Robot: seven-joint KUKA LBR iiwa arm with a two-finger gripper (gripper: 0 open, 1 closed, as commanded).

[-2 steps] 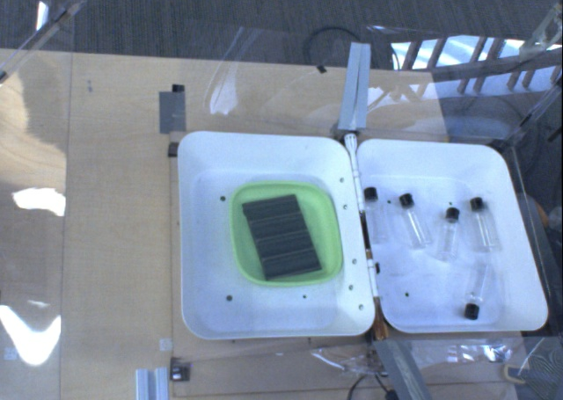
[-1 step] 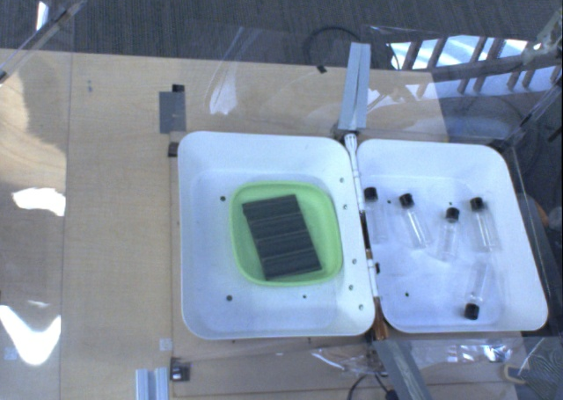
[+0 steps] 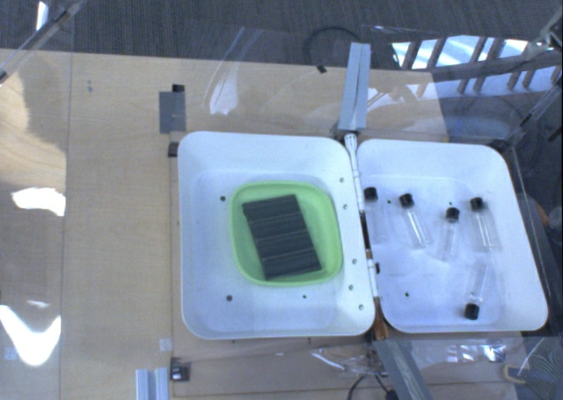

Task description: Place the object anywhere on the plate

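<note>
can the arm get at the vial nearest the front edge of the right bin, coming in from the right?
Probably yes. That vial lies alone on the right bin floor, apart from the other vials and a little off the wall, with nothing over it.

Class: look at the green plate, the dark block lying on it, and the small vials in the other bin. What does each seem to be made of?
Green plate: probably plastic, smooth, evenly coloured. Dark block: matte grey, ribbed; perhaps rubber or foam. Vials: clear glass or plastic, see-through with black caps.
</note>
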